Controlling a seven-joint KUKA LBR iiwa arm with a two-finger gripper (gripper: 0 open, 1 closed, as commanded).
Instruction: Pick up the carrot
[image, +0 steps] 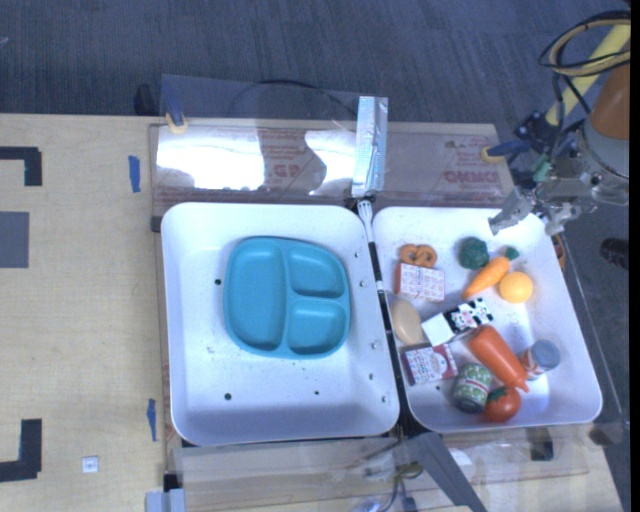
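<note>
Robotics lab test station: wooden surface (80, 330) with black tape markers (22, 165), two white bins (185, 330), toy food (497, 355), loose yellow cables (585, 50).

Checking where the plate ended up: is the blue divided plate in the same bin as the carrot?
No, the blue divided plate lies in the left bin, while the carrot is in the right bin.

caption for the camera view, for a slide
End effector above right bin's far edge; orange carrot lies inside.

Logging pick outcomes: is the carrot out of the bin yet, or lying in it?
Lying in it. The carrot rests among other toys in the right bin, while the hand is over the bin's far corner, apart from it.
</note>
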